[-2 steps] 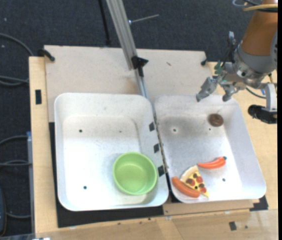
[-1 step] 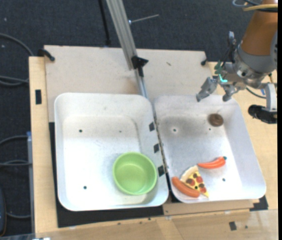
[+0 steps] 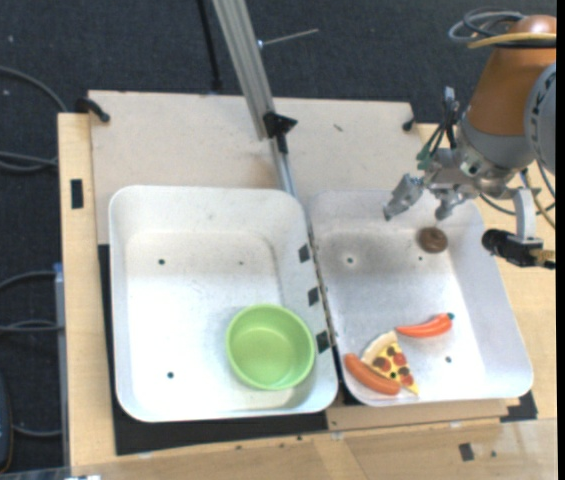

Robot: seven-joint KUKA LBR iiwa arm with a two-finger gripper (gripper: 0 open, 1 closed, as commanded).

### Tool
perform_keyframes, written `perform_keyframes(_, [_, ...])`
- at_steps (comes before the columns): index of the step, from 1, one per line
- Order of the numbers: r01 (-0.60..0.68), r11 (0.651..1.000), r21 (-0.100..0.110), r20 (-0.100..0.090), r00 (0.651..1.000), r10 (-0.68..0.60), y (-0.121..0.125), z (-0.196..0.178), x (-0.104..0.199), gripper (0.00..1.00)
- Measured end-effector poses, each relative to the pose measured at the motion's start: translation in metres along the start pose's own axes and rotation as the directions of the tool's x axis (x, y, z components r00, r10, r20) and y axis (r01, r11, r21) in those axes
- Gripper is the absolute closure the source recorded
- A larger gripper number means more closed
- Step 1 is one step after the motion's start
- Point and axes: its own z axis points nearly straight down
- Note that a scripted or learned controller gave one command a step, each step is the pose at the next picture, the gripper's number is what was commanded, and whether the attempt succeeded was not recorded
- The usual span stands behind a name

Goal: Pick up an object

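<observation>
Brown round thing (image 3: 433, 238) sits in the right bin (image 3: 482, 298), upper right of the frame. Just above it hangs the pincer (image 3: 424, 200), spread apart and grasping nothing. Lower down lie a carrot (image 3: 425, 326), a pizza slice (image 3: 390, 358) and a hot dog (image 3: 370, 375). A green bowl (image 3: 270, 345) sits in the left bin (image 3: 162, 268).
</observation>
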Motion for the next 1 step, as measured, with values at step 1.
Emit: perform_keyframes(1, [-0.002, 1.000, 0.000, 0.000, 1.000, 0.002, 0.0049, 0.0485, -0.0097, 0.00])
